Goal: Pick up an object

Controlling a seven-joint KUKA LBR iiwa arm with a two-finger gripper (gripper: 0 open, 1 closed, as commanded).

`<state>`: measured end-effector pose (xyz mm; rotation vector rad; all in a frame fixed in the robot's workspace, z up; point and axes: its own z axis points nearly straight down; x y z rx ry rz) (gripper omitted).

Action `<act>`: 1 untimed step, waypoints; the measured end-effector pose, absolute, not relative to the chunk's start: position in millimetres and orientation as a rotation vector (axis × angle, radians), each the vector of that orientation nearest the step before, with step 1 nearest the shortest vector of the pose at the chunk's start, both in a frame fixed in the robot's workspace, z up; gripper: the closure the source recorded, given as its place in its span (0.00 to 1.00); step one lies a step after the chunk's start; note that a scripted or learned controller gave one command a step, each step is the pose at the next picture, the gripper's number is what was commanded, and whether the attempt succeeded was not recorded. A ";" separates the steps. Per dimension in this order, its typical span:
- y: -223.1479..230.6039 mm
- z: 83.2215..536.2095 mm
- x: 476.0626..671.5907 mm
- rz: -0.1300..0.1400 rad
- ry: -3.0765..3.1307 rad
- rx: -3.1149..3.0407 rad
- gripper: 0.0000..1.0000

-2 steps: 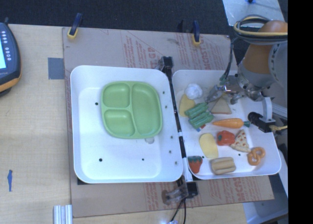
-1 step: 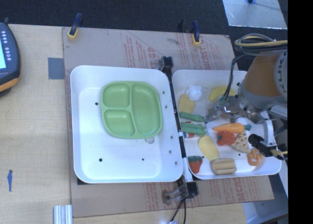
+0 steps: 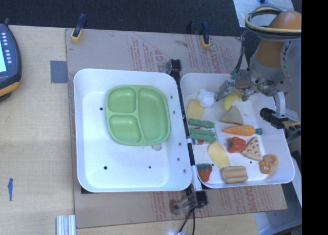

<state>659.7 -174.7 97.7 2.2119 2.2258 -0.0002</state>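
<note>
The end effector hangs low over the upper part of the right bin, at the upper right of the frame, with the grey arm and its orange band above it. Its two fingers are spread a little, and a small yellow piece lies between or just under the tips; whether they grip it cannot be told from this angle. Just left of the tips sits a white crumpled lump, and just below them a tan wedge. Further down the same bin lie a carrot, a red pepper, a pizza slice, a pretzel, a hot dog bun, a strawberry and a pale yellow piece. Along the bin's left side are another yellow piece and two green pods. The left bin touches the right one at mid frame and holds a green divided plate, lying flat in its upper half. Both bins rest on a cardboard sheet on the desk, held at the top by blue and yellow clamps. A handheld pendant lies at the far left edge.
</note>
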 end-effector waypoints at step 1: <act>-174.1 106.1 654.3 -0.015 2.240 2.223 1.00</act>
